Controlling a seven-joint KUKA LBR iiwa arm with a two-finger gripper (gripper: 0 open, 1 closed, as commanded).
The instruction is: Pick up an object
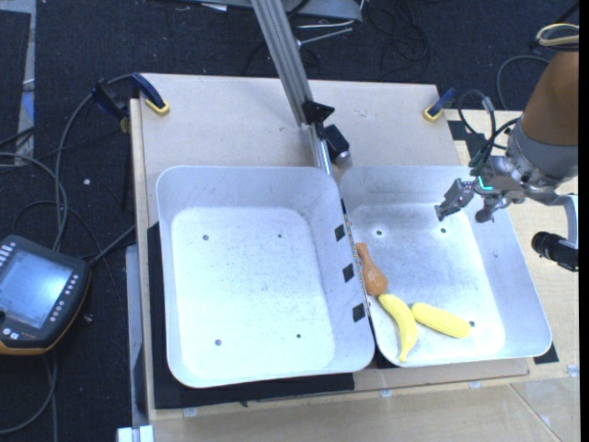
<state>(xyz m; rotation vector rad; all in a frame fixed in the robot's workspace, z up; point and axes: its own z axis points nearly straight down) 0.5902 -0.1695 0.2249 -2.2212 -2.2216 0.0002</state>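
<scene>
Two yellow bananas lie in the right bin point(511, 284) near its front edge: one banana point(399, 322) curves toward the front, the other banana point(442, 319) lies just right of it. A tan wooden spoon-like piece point(370, 270) rests against the bin's left wall, touching the first banana's upper end. My gripper point(469, 204) hangs over the back right part of this bin, well behind the bananas, its fingers spread apart with nothing between them.
The left bin point(184, 187) stands beside the right one. A slanted metal rail point(285, 53) runs from the top down to the bins' shared back corner. Yellow clamps point(156, 107) sit at the bench's back corners. A pendant point(32, 288) lies left of the bench.
</scene>
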